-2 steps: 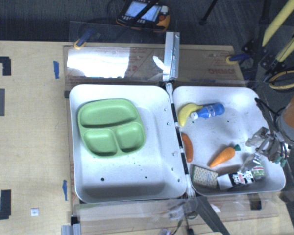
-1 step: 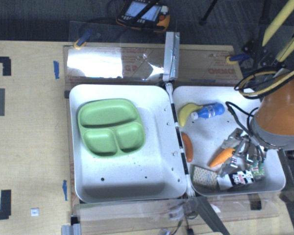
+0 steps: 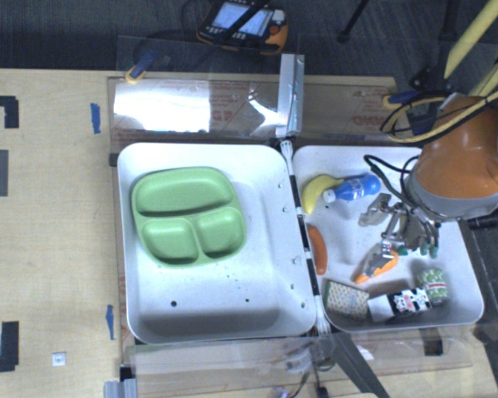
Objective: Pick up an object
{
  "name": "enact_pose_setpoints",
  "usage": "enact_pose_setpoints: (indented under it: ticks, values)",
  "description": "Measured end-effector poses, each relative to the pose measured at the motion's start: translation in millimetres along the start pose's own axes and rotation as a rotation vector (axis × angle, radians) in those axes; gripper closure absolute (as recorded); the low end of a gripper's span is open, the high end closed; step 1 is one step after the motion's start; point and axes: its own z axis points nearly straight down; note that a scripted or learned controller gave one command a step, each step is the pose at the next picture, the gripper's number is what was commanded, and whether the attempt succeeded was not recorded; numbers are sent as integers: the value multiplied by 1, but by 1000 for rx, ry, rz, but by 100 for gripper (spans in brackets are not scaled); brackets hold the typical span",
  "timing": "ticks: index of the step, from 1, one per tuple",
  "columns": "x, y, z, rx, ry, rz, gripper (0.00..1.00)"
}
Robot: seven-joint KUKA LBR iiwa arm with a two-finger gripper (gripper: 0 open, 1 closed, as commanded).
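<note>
Fingers (image 3: 388, 251) low in the right bin (image 3: 469, 259)

We see them slightly parted, and cannot tell whether they grip anything; a small orange carrot toy (image 3: 380, 266) lies just below their tips, touching or nearly so.

Divided tray (image 3: 188, 214) in left bin (image 3: 257, 305); bottle (image 3: 355, 189) in right bin (image 3: 466, 305).

Small orange object (image 3: 383, 264) lying in right bin (image 3: 469, 309).

arm: enters from right, orange band showing | claw (image 3: 392, 237): angled down-left, low
</note>
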Motion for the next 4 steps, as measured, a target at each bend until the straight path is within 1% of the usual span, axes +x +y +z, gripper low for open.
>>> enact_pose_setpoints:
  ticks: [1,2,3,4]
  values:
    - [-25,-36,-73,0,-1,-148,0]
    - [42,-61,6,2,-14,-261,0]
    - [-6,-56,-172,-1,0,-198,0]
    - [-41,26,-90,-1,2,-173,0]
